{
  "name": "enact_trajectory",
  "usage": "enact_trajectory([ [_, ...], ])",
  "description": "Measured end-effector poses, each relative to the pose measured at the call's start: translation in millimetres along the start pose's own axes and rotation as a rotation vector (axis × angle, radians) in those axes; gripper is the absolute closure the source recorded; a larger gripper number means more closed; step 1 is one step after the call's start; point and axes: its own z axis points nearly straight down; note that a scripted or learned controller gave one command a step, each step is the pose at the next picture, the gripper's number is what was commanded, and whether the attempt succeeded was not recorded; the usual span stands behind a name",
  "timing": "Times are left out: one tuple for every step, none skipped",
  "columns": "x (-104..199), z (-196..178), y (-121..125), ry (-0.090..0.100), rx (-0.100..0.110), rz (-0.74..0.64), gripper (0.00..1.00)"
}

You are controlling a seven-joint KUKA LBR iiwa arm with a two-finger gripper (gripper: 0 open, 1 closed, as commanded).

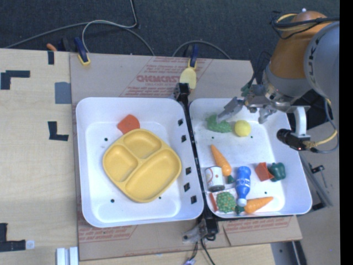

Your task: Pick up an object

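The claw (244,108) is hovering released over the right bin's (287,164) far edge, fingers spread, grasping nothing; a green leafy toy (219,125) and a yellow ball (241,128) are lying just beneath it; a yellow divided plate (142,164) is sitting in the left bin (91,164).

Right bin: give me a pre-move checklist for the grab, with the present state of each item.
1. Gripper over the right bin: ok, it hangs at the bin's far end.
2. Target under the fingers: ok, the green leafy toy lies just below the tips, with the yellow ball beside it.
3. Something already between the fingers: cannot tell at this angle.
4. Room around the target: ok, the nearest carrot lies apart from it, toward the near side.
5. Near-end clutter away from the path: ok, the blue bottle, small can and second carrot crowd the near end.
6. Left bin out of the way: ok, the yellow divided plate sits there untouched.
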Motion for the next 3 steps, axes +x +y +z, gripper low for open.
enact_trajectory([
  [23,57,-38,0.001,0.001,0.001,0.00],
  [20,119,-90,-0.002,-0.002,0.003,0.00],
  [21,119,-80,-0.005,-0.001,0.004,0.00],
])
